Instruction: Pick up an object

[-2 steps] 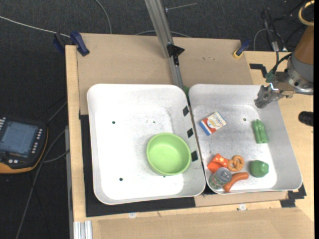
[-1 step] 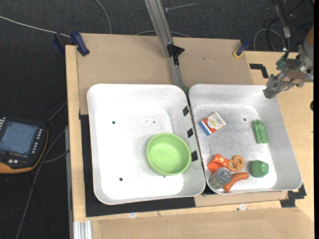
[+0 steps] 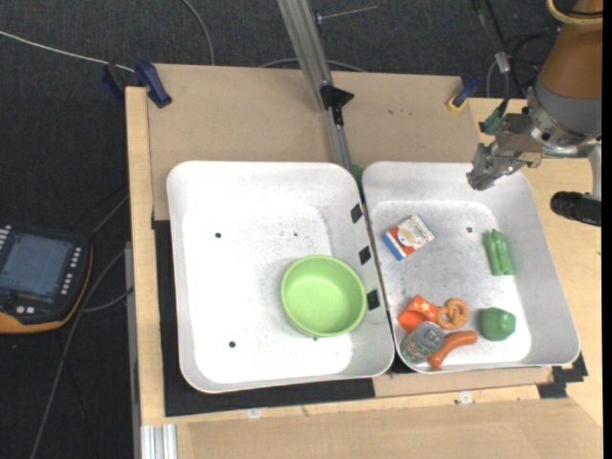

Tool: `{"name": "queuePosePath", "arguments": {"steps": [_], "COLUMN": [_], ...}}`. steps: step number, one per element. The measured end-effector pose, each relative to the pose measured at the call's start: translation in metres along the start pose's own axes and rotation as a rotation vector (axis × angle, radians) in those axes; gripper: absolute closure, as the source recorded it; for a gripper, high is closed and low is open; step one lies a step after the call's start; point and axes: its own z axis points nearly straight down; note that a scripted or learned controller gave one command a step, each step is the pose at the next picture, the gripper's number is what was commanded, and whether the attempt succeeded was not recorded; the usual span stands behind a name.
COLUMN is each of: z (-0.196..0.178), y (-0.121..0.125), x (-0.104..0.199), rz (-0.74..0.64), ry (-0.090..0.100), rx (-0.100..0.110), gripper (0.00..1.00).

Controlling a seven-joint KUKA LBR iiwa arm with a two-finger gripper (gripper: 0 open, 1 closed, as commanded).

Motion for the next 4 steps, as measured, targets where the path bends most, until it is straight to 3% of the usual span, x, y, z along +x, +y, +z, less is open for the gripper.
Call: {"name": "queuePosePath", "arguments": {"steps": [3, 4], "z": [0.019, 0.003], "y": [0.011, 0.023], "x": [0.172, 0.223], "rz": [0.0, 0.0], "ry": [0.0, 0.0], "rx": [0.0, -0.002], "gripper": [1.0, 1.0]}}
